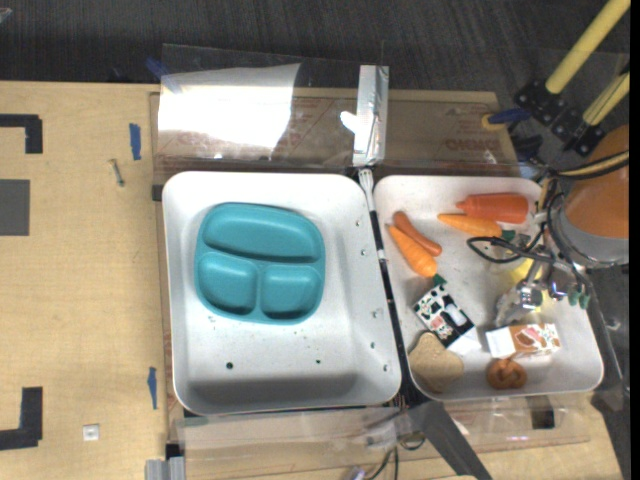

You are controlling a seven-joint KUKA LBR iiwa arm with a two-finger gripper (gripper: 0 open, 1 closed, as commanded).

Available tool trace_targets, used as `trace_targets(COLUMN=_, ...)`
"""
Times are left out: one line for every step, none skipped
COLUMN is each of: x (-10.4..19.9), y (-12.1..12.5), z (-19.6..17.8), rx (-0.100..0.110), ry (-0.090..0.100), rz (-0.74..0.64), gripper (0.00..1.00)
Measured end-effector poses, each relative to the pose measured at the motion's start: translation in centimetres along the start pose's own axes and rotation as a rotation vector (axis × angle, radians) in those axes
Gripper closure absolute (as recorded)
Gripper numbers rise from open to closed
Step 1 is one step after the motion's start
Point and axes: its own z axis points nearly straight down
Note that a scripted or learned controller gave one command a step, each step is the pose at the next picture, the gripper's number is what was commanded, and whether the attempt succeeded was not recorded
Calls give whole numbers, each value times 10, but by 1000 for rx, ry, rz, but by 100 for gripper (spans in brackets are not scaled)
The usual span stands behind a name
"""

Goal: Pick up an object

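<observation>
Overhead, slanted view of the bench, with each item listed by its place in the frame.

Left bin: white and shallow, at frame centre; it holds a teal divided plate with three compartments, lying flat toward the bin's upper left.

Right bin: white, just beside the left bin, at the right of the frame; it holds the loose objects.

My arm: I reach in from the right edge; my orange band sits at upper right, over the bin's right rim.

My gripper: low over the right part of the right bin, among cables; I cannot tell whether my fingers are apart or together, since glare and wires hide them.

Small carton: white and orange, just below my gripper, flat on the bin floor.

Brown round object: at the bin's lower edge, just below the carton.

Carrots: two orange ones near the upper left of the right bin, touching each other; a larger one lies along the top.

Black-and-white item: centre left of the right bin.

Tan flat piece: lower left corner, touching the black-and-white item.
</observation>
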Motion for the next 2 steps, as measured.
trace_targets(x=-60, y=96, z=1, rx=-2, ry=-4, rz=84, gripper=0)
trace_targets(x=7, y=95, z=-1, rx=1, ry=-3, rz=218, gripper=0)
